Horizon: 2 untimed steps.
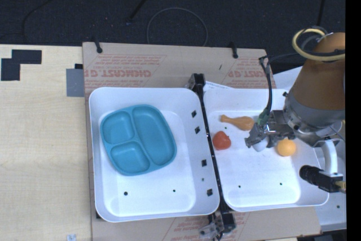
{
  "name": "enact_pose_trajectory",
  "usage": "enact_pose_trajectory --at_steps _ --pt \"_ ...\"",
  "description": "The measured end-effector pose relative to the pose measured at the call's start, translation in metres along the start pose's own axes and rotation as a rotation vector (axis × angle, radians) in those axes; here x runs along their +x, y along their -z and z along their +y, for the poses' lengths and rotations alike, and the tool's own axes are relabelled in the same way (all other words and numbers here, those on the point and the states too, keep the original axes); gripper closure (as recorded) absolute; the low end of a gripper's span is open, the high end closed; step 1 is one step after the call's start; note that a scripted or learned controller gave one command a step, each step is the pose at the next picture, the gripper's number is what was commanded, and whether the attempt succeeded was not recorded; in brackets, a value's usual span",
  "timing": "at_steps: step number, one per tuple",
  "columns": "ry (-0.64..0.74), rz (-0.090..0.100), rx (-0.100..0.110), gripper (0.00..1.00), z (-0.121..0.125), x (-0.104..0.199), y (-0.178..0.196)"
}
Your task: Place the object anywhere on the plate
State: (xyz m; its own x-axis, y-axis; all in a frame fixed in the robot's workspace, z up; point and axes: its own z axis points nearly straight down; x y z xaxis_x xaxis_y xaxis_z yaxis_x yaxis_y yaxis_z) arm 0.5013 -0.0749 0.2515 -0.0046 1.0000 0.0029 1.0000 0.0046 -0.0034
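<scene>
From above, my gripper [256, 140] hangs low in the right bin [265, 192], among a red tomato [221, 140], a tan drumstick-shaped toy [238, 121] and an orange ball [286, 147]. I cannot tell how it is set, and I see nothing between its tips. The blue plate [137, 139] lies in the left bin [146, 200], well apart. Picking up and carrying both seem left to do.

Two white bins [186, 200] sit side by side on a cardboard sheet [146, 68] over a pale wooden bench [39, 149]; black cables [175, 14] trail across dark carpet behind
</scene>
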Motion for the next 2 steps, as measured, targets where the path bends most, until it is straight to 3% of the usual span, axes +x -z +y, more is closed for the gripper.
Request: enact_pose_trajectory --at_steps 2 --pt "-0.001 -0.002 0.0 1.0 0.023 0.099 0.007"
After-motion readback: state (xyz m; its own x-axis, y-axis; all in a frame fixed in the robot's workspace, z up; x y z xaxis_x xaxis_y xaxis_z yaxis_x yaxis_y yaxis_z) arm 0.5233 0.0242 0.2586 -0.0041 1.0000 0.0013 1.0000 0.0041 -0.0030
